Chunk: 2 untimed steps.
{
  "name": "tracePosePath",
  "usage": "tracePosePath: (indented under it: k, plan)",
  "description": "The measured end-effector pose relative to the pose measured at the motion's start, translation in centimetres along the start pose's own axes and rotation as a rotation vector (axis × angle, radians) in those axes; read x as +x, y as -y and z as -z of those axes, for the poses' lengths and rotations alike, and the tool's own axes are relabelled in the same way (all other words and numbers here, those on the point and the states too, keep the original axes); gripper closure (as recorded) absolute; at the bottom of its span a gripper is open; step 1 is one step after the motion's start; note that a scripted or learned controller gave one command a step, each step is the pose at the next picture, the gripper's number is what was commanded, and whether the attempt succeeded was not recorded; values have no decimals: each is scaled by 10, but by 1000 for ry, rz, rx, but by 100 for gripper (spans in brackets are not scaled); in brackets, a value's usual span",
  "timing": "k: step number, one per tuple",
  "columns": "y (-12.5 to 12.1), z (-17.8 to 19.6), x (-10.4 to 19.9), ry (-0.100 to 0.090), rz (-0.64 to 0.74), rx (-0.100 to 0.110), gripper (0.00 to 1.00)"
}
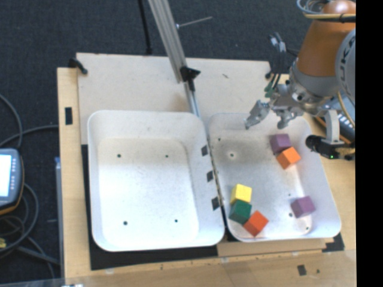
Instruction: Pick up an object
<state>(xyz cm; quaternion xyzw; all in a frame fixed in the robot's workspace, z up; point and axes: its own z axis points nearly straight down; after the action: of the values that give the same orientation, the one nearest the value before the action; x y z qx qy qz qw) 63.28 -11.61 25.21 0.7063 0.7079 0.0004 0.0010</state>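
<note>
Six blocks lie in the right bin (323, 178): purple (279, 142) touching orange (289, 157), yellow (242, 193) over green (240, 211) and orange (257, 223), purple (303, 206) apart. Gripper (268, 117) hovers above the far rim, fingers apparently spread, grasping nothing.

The grey two-finger gripper (269, 116) hangs with fingers spread above the right white bin's (326, 187) far edge, holding nothing. Below it a purple cube (279, 142) touches an orange cube (289, 157). Nearer, a yellow cube (242, 193), green cube (240, 210) and second orange cube (257, 222) cluster; another purple cube (303, 206) sits right.
</note>
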Motion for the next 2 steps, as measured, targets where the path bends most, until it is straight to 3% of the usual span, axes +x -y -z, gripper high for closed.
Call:
tracePosePath:
  k: [1,2]
  plan:
    - [48,-119,20,-2,-3,11,0]
    - [121,-155,23,-1,-4,0,0]
